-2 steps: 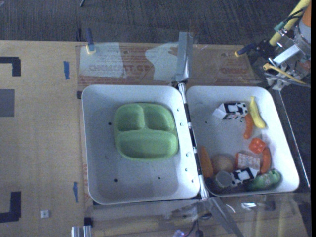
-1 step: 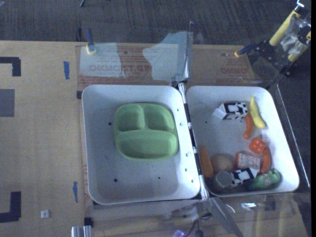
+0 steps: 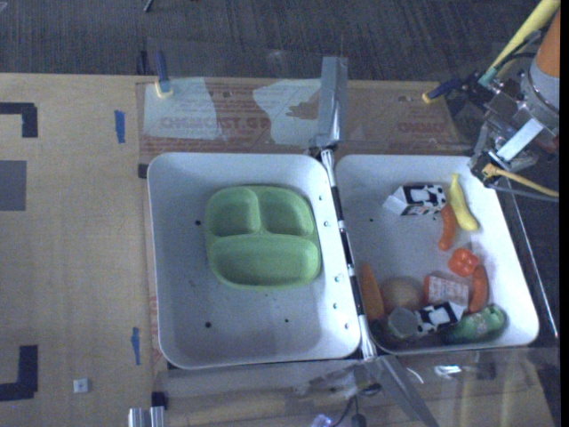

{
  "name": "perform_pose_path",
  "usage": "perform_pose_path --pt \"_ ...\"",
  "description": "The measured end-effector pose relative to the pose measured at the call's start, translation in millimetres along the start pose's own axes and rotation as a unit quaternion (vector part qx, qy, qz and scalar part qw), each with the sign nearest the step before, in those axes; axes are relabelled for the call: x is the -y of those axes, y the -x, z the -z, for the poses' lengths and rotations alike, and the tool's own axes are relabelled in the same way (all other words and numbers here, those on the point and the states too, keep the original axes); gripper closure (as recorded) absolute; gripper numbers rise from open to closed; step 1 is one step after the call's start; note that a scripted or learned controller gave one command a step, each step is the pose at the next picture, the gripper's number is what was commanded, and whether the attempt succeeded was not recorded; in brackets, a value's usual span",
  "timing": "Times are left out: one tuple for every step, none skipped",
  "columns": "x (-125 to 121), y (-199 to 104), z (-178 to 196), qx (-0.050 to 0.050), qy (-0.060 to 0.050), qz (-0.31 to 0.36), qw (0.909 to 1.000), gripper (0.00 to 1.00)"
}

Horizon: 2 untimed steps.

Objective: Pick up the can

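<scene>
faint mirrored print on clear sheet (image 3: 233,114), none legible

Right bin (image 3: 520,265): upper left floor bare and open from above. Can (image 3: 402,323) at the near edge, hemmed in: orange carrot (image 3: 371,292) just to its left by the bin wall, brown round item (image 3: 402,292) just behind, black-and-white carton (image 3: 437,317) touching on its right, green item (image 3: 476,325) beyond that. Far half: second black-and-white carton (image 3: 416,199), banana (image 3: 462,205). Left bin (image 3: 169,265): green divided tray (image 3: 262,236) at centre, bare floor around it
</scene>
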<state>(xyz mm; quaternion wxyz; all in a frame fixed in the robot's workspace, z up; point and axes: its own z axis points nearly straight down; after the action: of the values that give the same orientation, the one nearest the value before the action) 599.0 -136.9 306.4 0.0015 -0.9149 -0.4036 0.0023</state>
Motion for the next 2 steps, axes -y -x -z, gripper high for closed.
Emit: perform_pose_path --pt "-7 -49 128 0.0 0.002 0.072 0.9974 1.0" --pt "19 -121 -66 0.001 -0.001 -0.123 0.9924 1.0"
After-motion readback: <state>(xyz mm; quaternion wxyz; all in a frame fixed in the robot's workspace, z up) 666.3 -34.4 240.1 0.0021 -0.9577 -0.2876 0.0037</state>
